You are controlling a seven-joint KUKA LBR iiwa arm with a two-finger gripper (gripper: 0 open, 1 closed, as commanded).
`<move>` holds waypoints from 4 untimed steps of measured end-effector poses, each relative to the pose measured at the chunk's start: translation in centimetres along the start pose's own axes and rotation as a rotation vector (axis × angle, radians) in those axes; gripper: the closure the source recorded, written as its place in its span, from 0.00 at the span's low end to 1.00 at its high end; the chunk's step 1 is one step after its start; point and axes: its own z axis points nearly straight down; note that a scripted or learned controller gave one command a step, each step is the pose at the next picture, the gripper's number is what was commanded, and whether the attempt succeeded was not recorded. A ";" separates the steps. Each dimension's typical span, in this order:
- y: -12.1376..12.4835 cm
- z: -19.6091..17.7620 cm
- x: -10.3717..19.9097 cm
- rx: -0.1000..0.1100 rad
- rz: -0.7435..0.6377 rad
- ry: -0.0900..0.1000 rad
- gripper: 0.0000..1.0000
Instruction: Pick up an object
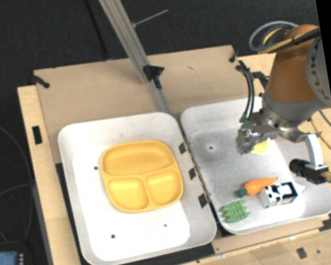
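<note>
- My gripper (248, 140) sits low in the right bin (215, 127) over a yellow object (261, 147); I cannot tell its opening.
- Risk: it closes off-centre and nudges the piece away from the bin's right edge, missing it.

My arm (296, 85) reached in from the right, its orange band uppermost, the wrist bent downward. My tool (246, 140) hung low at the arm's left end, pointing down.
</note>
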 end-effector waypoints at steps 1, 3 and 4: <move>0.1 -4.4 -0.1 0.001 0.000 0.000 1.00; 1.3 -10.0 4.9 0.006 -0.004 0.002 1.00; 3.0 -9.4 9.0 0.007 -0.002 0.001 1.00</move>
